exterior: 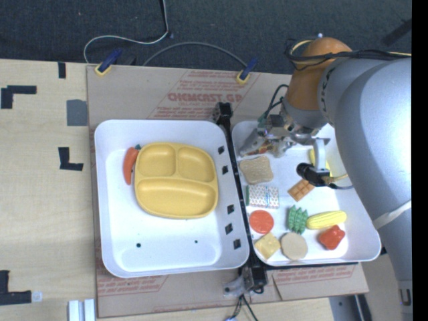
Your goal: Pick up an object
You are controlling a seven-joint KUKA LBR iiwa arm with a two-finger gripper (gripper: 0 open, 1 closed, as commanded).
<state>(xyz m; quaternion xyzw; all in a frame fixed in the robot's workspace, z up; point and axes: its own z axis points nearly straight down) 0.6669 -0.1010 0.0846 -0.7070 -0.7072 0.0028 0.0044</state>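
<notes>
My gripper (pixel 263 141) hangs low over the back left corner of the right bin (pixel 372 245), just behind a brown bread slice (pixel 257 170). In front of the bread lies a patterned square wafer (pixel 263 195), then a red tomato slice (pixel 261 220) and a yellow cheese wedge (pixel 267 246). To their right are a small orange cracker (pixel 300 190), a green leafy piece (pixel 296 218), a yellow corn cob (pixel 326 218), a red piece (pixel 332 237) and a beige round biscuit (pixel 293 247). The view is too cluttered at the gripper to show whether it holds anything.
The left bin (pixel 114 246) holds a yellow divided plate (pixel 176 180), with an orange carrot (pixel 128 165) against its left side. The black divider (pixel 231 199) between the bins runs just left of the gripper. The grey arm (pixel 374 126) covers the right bin's back right part.
</notes>
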